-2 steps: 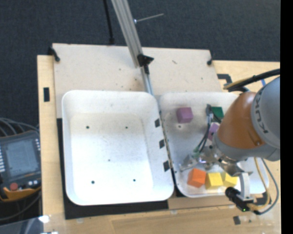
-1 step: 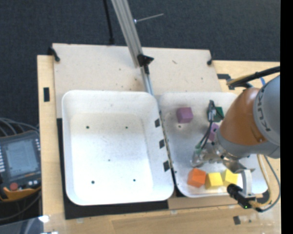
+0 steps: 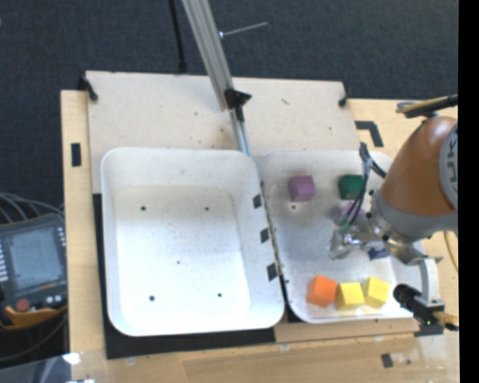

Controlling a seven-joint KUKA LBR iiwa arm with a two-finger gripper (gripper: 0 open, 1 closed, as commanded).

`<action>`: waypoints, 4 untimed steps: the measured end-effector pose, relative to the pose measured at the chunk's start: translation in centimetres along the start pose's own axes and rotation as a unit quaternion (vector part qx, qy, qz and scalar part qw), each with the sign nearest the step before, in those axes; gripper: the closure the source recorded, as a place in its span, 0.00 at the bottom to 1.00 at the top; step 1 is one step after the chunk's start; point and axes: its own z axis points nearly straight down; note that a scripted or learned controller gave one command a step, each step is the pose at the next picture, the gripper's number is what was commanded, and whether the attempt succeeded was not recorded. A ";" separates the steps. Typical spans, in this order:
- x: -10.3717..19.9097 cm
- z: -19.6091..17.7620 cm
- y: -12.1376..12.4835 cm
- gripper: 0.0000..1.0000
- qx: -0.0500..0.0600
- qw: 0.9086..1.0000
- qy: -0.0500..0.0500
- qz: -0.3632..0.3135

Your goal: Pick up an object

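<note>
- Rightward, the end effector [image 3: 345, 242] hangs low in the right bin [image 3: 303, 313]; its grip state cannot be told.
- Purple cube [image 3: 302, 187], green cube [image 3: 351, 186]: upper bin.
- Orange cube [image 3: 322, 290], two yellow cubes [image 3: 351, 295] [image 3: 377, 291]: lower edge.

The arm [image 3: 419, 182] reaches in from the right, its orange band bulking large at the edge, wrist bent down and leftward. The gripper [image 3: 342, 244] hangs low at mid-depth; its metal fingertips point left, too blurred to read.

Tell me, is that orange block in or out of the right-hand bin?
In. The orange block sits on the right bin floor beside two yellow blocks.
</note>
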 end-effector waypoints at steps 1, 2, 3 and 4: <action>-0.1 -5.4 0.3 1.00 0.000 1.000 0.000 0.000; -0.2 -8.7 0.5 1.00 0.001 1.000 0.000 -0.001; 4.4 -9.3 3.6 1.00 0.002 1.000 0.001 -0.002; 10.0 -8.8 6.0 1.00 0.003 1.000 0.001 -0.002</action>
